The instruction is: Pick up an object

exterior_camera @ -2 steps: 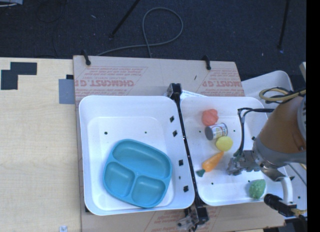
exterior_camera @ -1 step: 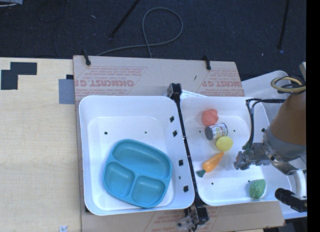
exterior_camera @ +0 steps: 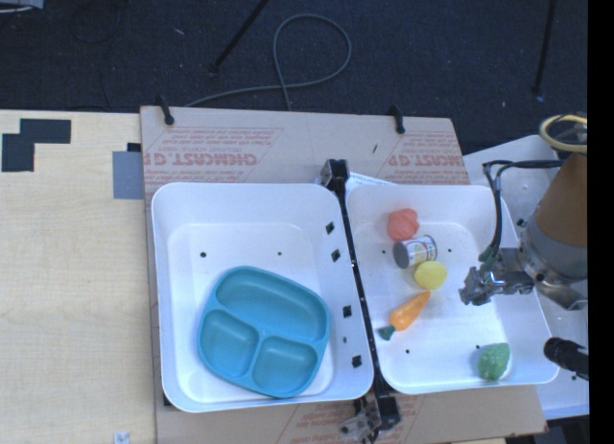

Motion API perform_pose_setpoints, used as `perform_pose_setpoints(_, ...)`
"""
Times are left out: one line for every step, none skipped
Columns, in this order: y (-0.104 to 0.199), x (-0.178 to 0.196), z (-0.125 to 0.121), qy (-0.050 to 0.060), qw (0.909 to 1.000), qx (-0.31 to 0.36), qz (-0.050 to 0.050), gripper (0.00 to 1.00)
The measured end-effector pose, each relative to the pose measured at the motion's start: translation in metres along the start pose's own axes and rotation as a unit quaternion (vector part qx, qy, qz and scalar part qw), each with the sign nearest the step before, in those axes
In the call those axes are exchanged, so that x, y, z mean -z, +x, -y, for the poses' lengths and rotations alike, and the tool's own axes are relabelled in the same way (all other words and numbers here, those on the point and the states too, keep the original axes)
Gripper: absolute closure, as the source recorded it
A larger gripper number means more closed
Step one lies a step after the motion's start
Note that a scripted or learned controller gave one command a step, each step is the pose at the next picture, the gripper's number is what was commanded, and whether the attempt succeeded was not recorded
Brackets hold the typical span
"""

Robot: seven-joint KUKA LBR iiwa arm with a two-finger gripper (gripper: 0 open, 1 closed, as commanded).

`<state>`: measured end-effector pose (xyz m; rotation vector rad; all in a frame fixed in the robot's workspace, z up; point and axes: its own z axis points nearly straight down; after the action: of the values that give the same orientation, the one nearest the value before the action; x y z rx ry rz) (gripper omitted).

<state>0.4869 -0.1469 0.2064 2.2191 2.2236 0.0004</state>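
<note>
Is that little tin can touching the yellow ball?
Touching: the camera view shows the tin can lying right against the yellow ball, with no bin floor visible between them.

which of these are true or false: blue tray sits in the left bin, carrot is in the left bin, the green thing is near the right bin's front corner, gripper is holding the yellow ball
1. The blue tray sits in the left bin. True.
2. The carrot is in the left bin. False: it lies in the right bin, near the divider.
3. The green thing is near the right bin's front right corner. True.
4. The gripper is holding the yellow ball. False: the ball rests on the bin floor beside the can, apart from the gripper.
</note>
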Motion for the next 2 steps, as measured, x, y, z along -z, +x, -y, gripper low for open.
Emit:
perform_pose_setpoints(-0.001,0.051,-0.001,0.000,1.0000,0.000,0.000,1.00)
perform_pose_setpoints(0.058,0.045,-0.004,0.003,1.0000,0.002,-0.002,1.00)
